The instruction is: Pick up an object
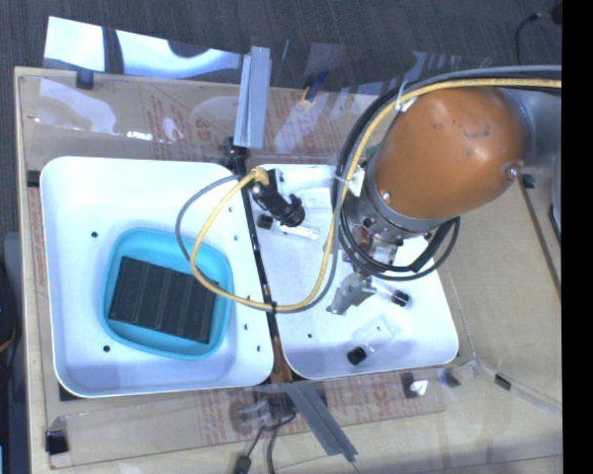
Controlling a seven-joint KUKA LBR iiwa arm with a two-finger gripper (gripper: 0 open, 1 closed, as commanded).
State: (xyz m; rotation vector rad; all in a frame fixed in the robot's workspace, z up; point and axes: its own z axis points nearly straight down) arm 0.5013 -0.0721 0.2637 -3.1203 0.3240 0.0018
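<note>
My gripper (pixel 348 297) hangs low over the middle of the right bin (pixel 443 348), under the orange wrist band (pixel 445 151). Just to its right lies a small black piece (pixel 400 299). A clear plastic item (pixel 380 329) and a small black cap-like object (pixel 357 355) rest on the bin floor in front of the gripper. A thin white stick (pixel 301 231) lies at the back left of this bin. In the left bin (pixel 69 265) sits a blue tray with a dark ribbed insert (pixel 166 297).
A yellow cable (pixel 212 265) loops from the arm across the divider and over the blue tray's right side. A grey metal post (pixel 250 97) stands behind the bins. The arm's bulk covers the back right of the right bin.
</note>
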